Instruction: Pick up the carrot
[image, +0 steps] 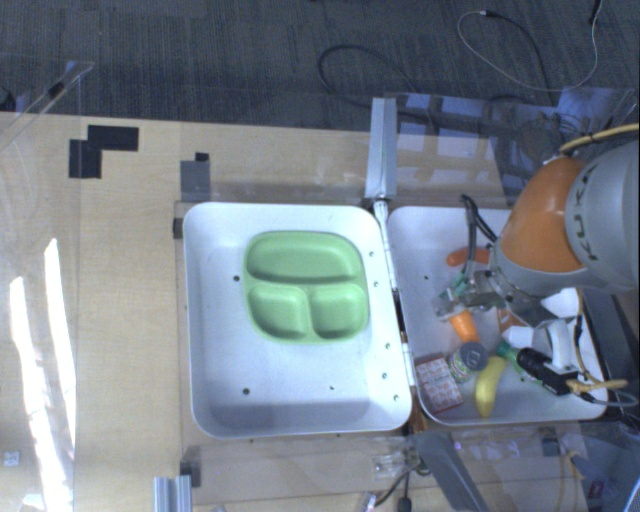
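On the left we see the pale wood-grain worktop (110, 330), smooth and glossy enough to throw back streaks of light. Next comes the left bin (215, 390), a shallow white tray with rounded corners and a matte plastic look. In it lies a soft green divided plate (305, 284), one long compartment above two smaller ones, all with rounded edges.

A metal rail runs between it and the right bin (415, 250), also white and shallow. Near that bin's front edge we see a small flat packet (438, 382) with a speckled print, then a curved yellow banana (488, 384) just beside it. The carrot (462, 324), a short orange tapered piece, lies near the middle of the right bin, directly below the gripper (473, 295). The gripper's metal parts sit just above the carrot, apparently touching it; we cannot tell how wide the fingers stand or whether they grip anything. The grey arm with its glossy orange band (540, 225) fills the right.
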